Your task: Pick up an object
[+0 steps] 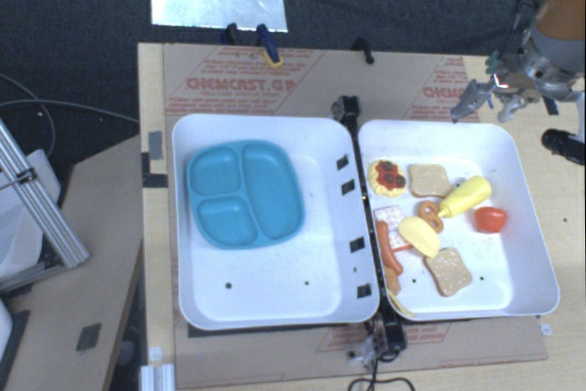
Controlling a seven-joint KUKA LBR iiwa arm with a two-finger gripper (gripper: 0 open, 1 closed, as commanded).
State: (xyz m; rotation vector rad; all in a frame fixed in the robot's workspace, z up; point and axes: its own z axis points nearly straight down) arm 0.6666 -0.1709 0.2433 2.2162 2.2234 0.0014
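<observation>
While cardboard (302, 73) covered the bench beneath both bins (325, 151), the gripper (485, 103) hung spread apart above dark carpet (73, 5).

A robotics lab: two white bins (343, 307) sit on a cardboard-covered bench (302, 73), clamps (268, 46) at its far edge, an aluminium frame (37, 215) and cables (55, 110) to the left, dark carpet (82, 5) behind.

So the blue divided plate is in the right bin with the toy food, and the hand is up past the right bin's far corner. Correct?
Not quite. The camera view shows the blue divided plate alone in the left bin, while the toy food lies in the right bin. The rest holds: the hand is past the right bin's far corner.
</observation>
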